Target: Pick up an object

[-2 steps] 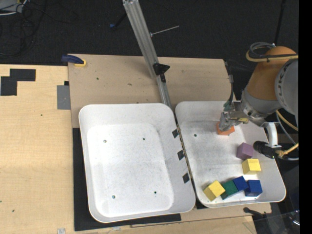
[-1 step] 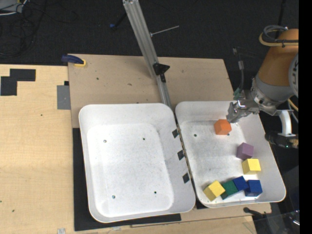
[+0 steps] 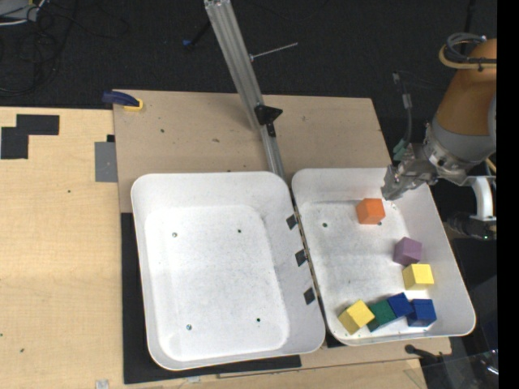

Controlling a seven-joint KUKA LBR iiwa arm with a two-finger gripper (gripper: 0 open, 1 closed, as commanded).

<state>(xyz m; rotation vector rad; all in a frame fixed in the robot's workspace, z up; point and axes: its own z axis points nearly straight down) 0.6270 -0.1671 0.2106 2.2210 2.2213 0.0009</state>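
Over the right-hand white bin [image 3: 454, 294], the claw [image 3: 395, 186] hangs just up-right of the small orange cube [image 3: 371, 211], nothing visibly gripped; whether it's clenched, I cannot tell.

Two bins side by side on the bench; the right bin [image 3: 454, 254] holds all the blocks. One block [image 3: 371, 211] sits near its back, gripper [image 3: 392, 186] just behind-right of it. Two more blocks [image 3: 408, 250] lie mid-right, and a cluster [image 3: 388, 312] crowds the front edge.

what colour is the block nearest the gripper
Orange: the block lies just beside the gripper, seen in the camera view.
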